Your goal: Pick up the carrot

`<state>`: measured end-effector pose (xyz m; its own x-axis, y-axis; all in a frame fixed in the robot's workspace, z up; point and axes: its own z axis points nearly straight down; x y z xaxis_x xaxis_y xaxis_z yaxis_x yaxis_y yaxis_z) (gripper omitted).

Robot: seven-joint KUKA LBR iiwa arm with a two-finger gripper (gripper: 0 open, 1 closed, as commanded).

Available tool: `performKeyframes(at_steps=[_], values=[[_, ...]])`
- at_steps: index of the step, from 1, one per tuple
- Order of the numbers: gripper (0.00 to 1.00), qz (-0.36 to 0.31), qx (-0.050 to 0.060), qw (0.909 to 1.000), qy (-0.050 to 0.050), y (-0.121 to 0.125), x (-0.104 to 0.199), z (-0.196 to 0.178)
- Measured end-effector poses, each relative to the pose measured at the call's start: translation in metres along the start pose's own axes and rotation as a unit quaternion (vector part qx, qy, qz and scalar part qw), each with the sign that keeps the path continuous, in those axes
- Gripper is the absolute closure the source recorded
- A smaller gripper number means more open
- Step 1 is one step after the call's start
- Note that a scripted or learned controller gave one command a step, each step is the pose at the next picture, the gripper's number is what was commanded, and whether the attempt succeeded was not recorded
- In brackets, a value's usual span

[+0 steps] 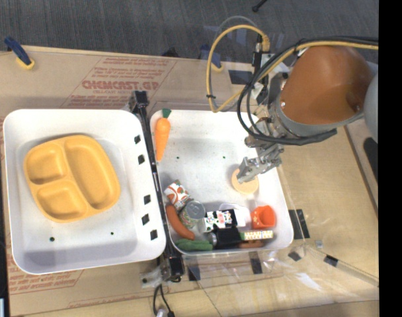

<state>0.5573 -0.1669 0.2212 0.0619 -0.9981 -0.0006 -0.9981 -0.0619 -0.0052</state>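
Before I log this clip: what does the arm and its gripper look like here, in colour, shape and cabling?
The arm ends in a large rounded orange band, with grey casing showing at its right. Black cables and one yellow cable loop out from the wrist toward the back of the bench. Below the orange section sits a dark grey collar, then a small metallic silver gripper with thin fingers. No markings or labels are legible on it.

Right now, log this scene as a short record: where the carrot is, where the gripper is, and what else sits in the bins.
carrot: far-left corner of the right bin, against the wall, leafy end toward the far edge
gripper: over the right bin's right side, above a pale round disc, well apart from the carrot
left bin: holds a yellow divided plate
near edge of right bin: cluster of small items, including an orange cup
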Motion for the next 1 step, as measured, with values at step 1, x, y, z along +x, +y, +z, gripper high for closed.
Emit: performKeyframes(at_steps=[1], values=[[1.0, 0.259, -0.004, 0.9659, 0.0, 0.0206, -0.0131, 0.043]])
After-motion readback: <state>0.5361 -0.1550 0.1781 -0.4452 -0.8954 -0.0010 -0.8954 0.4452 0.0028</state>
